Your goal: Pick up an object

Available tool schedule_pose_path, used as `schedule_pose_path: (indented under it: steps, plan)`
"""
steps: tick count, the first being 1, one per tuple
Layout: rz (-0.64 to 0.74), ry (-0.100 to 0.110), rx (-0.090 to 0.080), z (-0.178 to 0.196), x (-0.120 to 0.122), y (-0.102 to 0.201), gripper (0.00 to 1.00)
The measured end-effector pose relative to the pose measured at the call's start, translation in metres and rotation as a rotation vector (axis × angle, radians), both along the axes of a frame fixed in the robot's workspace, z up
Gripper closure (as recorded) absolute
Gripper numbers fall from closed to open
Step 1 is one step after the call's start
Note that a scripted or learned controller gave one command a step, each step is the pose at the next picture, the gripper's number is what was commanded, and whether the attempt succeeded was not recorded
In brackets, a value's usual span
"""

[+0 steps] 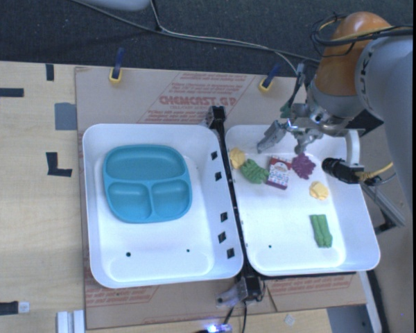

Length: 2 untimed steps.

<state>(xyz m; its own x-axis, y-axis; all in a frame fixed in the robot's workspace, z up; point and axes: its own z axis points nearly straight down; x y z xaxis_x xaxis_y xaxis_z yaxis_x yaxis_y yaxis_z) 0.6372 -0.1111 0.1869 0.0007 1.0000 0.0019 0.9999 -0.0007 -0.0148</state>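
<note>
My gripper (286, 141) hangs open over the back of the right bin (291, 252), its two grey fingers spread with nothing between them. Just below it lie a red and white packet (278, 173) and a purple bunch of grapes (304, 165). Left of the packet sit a green leafy piece (254, 171) and a small yellow piece (236, 158). Further right is another yellow piece (319, 191), and a green ridged stick (321, 229) lies toward the front right.
The left bin (97, 255) holds a blue divided plate (148, 182). A black ridge with clips (225, 186) separates the two bins. Yellow clamps (116, 73) hold the cardboard at the back.
</note>
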Motion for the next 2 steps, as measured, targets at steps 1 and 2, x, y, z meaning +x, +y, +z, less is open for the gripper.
schedule_pose_path:
  steps: [1,2]
  plan:
    - [0.003,-0.012,-0.001,0.007,0.003,0.0,0.0]
    - [0.002,-0.008,-0.002,-0.038,0.001,0.003,0.0]
